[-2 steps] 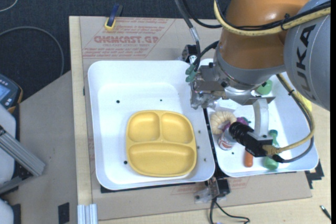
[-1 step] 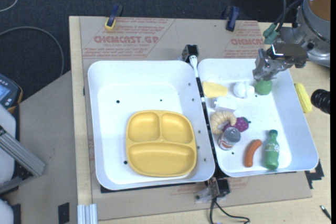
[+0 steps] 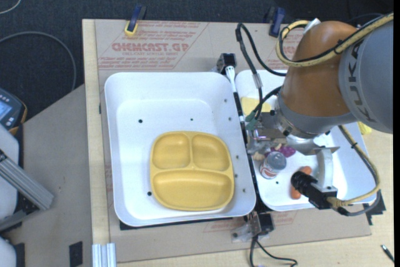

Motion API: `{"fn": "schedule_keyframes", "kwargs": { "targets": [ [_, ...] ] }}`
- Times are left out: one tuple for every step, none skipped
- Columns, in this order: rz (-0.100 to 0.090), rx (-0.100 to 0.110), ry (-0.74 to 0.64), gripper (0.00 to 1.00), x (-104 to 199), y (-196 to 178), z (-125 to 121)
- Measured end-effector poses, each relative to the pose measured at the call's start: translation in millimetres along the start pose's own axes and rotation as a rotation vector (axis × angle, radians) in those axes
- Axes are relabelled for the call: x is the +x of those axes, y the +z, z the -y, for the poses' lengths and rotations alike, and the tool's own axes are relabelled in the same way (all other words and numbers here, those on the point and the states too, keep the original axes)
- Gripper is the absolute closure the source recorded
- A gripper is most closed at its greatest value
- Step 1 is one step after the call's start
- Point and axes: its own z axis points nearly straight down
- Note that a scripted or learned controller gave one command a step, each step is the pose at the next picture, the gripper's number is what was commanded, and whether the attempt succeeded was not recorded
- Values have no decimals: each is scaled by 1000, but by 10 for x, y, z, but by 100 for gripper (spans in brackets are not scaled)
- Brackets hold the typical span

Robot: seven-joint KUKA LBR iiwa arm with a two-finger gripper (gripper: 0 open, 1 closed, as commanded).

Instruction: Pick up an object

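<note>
The grey arm with its orange band [image 3: 322, 65] reaches in from the right and hangs over the right bin [image 3: 350, 181], covering most of it. My gripper [image 3: 261, 136] is low at that bin's left side, close to the wall between the bins. Just below it lies a small round grey and red object [image 3: 273, 163], with a purple piece [image 3: 288, 151] beside it. Small orange pieces [image 3: 305, 171] lie a little further right. A pale yellow item [image 3: 250, 104] shows at the bin's back left. Whether anything is held is hidden by the wrist.
The left bin [image 3: 125, 109] holds a yellow divided plate [image 3: 190, 170] in its front half. Black cables [image 3: 245, 56] run from the back of the bench to the wrist. A black bracket [image 3: 312, 189] with a cable sits over the right bin's front. Cardboard [image 3: 156, 40] lies under both bins.
</note>
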Motion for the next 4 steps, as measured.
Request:
{"fn": "schedule_keyframes", "kwargs": {
  "targets": [
    [-1, -19, -1, 100, -4, -191, -26],
    [-3, -25, -9, 100, 491, -890, -8],
    [-6, -35, -7, 100, 768, -2310, 14],
    [3, 0, 1, 100, 832, 70, 12]
  ]
}}
